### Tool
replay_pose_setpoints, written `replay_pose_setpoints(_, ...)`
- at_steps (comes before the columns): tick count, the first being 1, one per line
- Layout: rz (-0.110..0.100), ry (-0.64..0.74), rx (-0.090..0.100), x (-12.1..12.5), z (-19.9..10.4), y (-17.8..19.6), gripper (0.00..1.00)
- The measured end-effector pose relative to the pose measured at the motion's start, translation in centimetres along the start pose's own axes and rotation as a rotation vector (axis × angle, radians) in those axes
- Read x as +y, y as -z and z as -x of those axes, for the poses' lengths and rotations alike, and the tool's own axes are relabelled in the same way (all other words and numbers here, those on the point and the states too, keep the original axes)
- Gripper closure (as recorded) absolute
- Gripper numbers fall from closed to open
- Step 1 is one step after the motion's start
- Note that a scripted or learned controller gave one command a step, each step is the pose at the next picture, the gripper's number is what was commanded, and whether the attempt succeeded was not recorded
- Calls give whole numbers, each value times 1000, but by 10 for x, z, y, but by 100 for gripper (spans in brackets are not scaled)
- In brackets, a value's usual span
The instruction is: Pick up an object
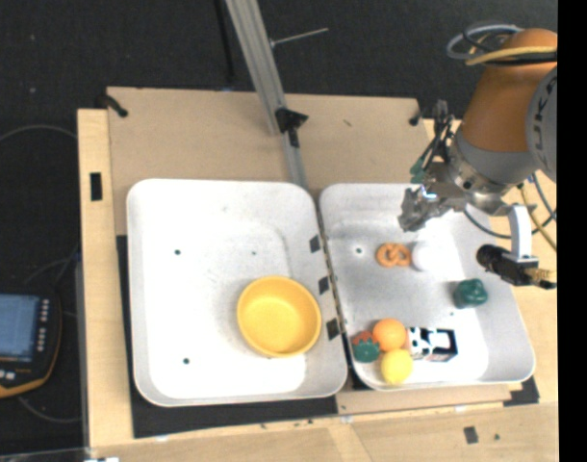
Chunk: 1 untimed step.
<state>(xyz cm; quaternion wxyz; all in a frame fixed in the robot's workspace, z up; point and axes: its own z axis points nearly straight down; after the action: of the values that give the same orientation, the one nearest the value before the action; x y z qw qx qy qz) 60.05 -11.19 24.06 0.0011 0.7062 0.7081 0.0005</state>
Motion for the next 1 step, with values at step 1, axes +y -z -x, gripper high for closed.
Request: replay_pose_setpoints(1,1,4,1,20,-55,-8,100)
